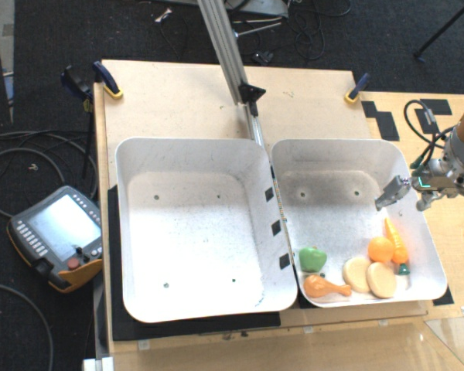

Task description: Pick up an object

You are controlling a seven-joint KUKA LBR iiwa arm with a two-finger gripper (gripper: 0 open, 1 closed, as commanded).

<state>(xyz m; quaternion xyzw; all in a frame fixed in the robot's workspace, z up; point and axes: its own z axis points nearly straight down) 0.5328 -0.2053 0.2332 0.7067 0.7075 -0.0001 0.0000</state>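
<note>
The right bin [332, 184] holds toy food along its front edge: a green pepper [312, 258], an orange drumstick [325, 287], two beige slices [357, 274] [382, 280], an orange ball [380, 249] and a carrot [397, 242]. My gripper [410, 196] hangs over the bin's right rim, above and behind the carrot. It is open, its grey fingers [390, 193] are spread, and nothing lies between them.
The left bin [193, 230] sits beside the right one, sharing a middle wall. An aluminium pole [226, 41] slants up from behind the bins. A teach pendant [54, 238] lies on the floor to the left. Clamps [357, 88] mark the bench's back corners.
</note>
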